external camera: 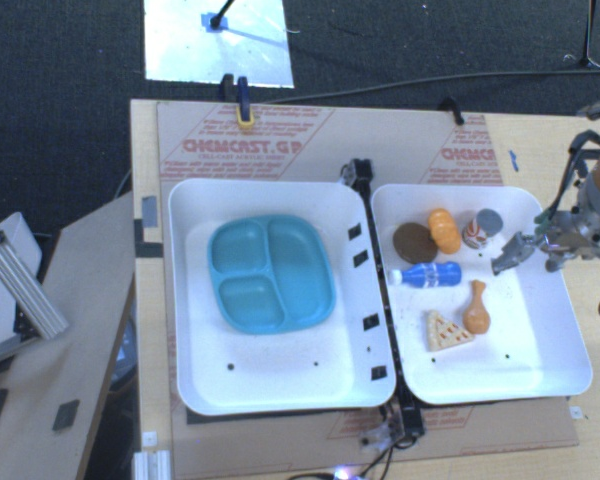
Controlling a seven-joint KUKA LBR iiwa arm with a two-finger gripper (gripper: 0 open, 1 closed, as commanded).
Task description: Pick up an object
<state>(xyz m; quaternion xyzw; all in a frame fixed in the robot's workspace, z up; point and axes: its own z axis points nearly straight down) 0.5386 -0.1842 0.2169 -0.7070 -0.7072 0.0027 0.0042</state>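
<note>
The right bin (555, 363) holds several small objects. A brown round disc (414, 241) lies beside an orange lump (443, 230) and a small grey-topped jar (483, 227) near the far wall. A blue bottle (429, 275) lies on its side in the middle. Nearer the front sit an orange gourd-shaped toy (477, 308) and a tan wedge (445, 331). My gripper (525, 246) hangs over the right part of this bin, right of the jar and the bottle and apart from both. Nothing shows in its grasp.
The left bin (195, 368) carries a blue divided plate (271, 273). Black clips (365, 258) run along the seam between the bins. A cable and a blue-yellow clamp (243, 103) lie at the bench's far edge. A metal rail (15, 278) stands at the left.
</note>
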